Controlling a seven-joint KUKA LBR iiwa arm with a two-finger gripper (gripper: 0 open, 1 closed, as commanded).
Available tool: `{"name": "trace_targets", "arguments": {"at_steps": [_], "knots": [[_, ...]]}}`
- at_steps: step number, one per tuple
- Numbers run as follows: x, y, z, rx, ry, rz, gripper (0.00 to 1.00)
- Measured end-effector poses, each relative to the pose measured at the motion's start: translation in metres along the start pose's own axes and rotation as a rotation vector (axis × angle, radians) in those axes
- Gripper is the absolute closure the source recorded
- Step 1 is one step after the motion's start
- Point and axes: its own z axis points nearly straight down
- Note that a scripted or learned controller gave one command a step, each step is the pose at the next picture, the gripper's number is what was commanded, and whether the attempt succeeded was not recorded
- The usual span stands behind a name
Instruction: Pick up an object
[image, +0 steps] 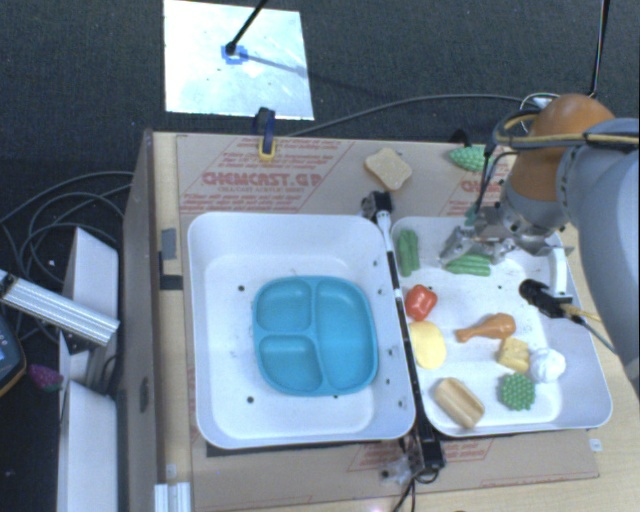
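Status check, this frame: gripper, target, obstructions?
Gripper over green pod, far end of right bin. Pod flat in bin, grasp not evident. Cucumber alongside, apart.

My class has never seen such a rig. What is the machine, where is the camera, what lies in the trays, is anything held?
One fixed camera looks down at a slant on a bench. A grey robot arm with an orange band reaches in from the right; its gripper hangs low over a green toy pod in the right white bin. Whether it holds the pod I cannot tell. That bin also has toy food, such as a red pepper and a brown drumstick. The left white bin holds a blue divided plate.
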Motion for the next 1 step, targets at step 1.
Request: {"name": "trace_targets", "arguments": {"at_steps": [1], "knots": [[-0.0299, -0.0693, -0.0137, 0.002, 0.0, 0.002, 0.0]]}}
